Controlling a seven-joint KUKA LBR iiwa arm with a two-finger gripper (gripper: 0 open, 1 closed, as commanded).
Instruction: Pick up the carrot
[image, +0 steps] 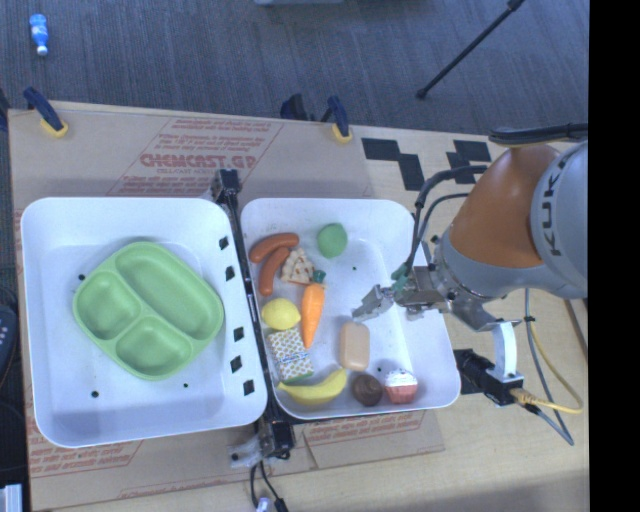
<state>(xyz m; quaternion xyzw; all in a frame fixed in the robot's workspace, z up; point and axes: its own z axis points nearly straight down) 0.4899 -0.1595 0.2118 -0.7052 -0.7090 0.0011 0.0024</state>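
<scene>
Carrot (313, 312) lying in the right bin (432, 372), near its left-centre, leaf end up against a toast slice (296, 267), tip pointing down toward a patterned packet (287, 352). Just left of it a lemon (281, 315); above, two sausages (271, 256). Tool (372, 304) hanging over the same bin, to the right of the carrot and apart from it, with bare white floor between them. Nothing seen between the tool's tips; whether open or closed, cannot tell, since the tips blur into grey metal against the white. Below the tool a tan block (354, 346), then a chocolate cake (367, 389) and a pink cupcake (401, 386) along the near wall, beside a banana (316, 387). Green ball (332, 239) near the far wall. Left bin (50, 240) holding a green divided plate (148, 308). Arm (520, 225) cut off at the right edge, its bulk hiding part of the counter (420, 470) behind. Bin's right wall partly covered by the wrist and cables.
</scene>
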